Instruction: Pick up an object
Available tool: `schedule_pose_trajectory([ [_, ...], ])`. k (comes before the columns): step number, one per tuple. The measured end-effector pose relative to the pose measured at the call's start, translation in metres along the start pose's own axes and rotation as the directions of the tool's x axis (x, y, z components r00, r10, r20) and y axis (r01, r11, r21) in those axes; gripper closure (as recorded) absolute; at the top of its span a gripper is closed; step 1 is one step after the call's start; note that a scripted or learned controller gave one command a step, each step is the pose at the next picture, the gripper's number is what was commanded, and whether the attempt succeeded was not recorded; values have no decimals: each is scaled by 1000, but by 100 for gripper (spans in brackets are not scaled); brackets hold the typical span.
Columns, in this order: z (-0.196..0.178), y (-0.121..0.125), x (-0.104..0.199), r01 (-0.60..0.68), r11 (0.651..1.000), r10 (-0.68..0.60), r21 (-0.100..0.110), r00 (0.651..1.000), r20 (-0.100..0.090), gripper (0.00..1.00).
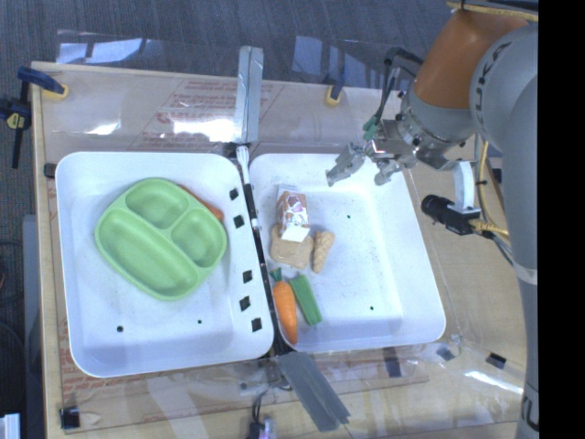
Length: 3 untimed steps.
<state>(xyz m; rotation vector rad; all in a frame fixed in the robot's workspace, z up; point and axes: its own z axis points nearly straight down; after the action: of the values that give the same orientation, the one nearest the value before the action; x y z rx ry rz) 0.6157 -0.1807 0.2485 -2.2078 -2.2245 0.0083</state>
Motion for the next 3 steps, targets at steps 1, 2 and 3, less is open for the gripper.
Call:
schedule_pose_trajectory([
  [1, 137, -37, 35, 56, 998, -56, 0, 998, 0, 0],
  [2, 158, 42, 34, 202, 979, -202, -2, 979, 1, 0],
  [3, 151, 42, 35, 207, 978, -207, 3, 978, -1, 100],
])
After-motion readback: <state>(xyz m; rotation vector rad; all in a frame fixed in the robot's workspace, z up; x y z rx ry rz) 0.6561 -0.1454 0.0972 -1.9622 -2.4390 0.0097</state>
